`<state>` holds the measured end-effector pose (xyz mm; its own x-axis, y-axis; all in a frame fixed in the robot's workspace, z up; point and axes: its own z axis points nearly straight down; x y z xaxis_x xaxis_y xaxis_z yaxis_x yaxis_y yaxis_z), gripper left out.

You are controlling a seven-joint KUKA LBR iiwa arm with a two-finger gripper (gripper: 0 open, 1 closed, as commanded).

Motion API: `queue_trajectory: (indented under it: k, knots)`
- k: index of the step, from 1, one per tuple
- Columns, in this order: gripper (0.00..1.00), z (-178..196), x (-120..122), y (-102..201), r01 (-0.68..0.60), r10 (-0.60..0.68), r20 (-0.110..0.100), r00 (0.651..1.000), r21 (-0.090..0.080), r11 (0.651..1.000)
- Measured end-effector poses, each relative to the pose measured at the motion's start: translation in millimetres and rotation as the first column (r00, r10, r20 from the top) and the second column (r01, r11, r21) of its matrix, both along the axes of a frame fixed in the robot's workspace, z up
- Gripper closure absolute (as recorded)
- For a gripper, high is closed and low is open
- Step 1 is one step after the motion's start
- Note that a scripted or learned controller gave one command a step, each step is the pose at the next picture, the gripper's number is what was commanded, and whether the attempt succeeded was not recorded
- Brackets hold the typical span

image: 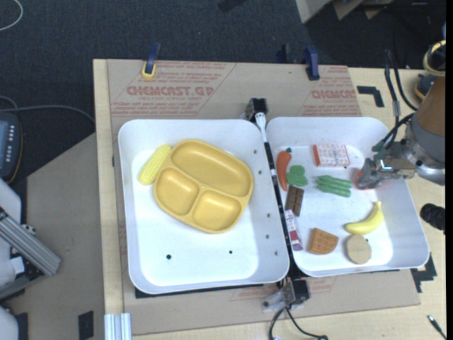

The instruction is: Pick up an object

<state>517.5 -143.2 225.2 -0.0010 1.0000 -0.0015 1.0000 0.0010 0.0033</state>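
Note:
The right bin [403, 257] holds several toy foods: an orange carrot [283, 168], a green leafy piece [297, 176], a green pea pod [333, 185], a red-and-white box [330, 154], a brown chocolate bar [295, 201], a waffle [323, 241], a tan cookie [359, 249] and a yellow banana [367, 220]. My gripper [371, 175] is low over the right side of this bin, just right of the pea pod and above the banana. Something reddish shows at its tip; I cannot make out what it is.
The left bin [141, 253] bears a yellow divided plate [203, 185] with a yellow corn cob [154, 163] at its left rim. A black ridge [272, 183] separates the bins. A pink wrapper [293, 236] lies along it. The arm [432, 137] comes in from the right.

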Motion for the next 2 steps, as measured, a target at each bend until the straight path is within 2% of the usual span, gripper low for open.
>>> queue_trajectory:
  k: [1, 2]
  knots:
    - [1.00, 6, 33, 36, -0.004, 0.004, 0.001, 1.000, 0.001, 1.000]
    - [1.00, 4, 83, 77, -0.006, 0.006, 0.002, 1.000, 0.002, 1.000]
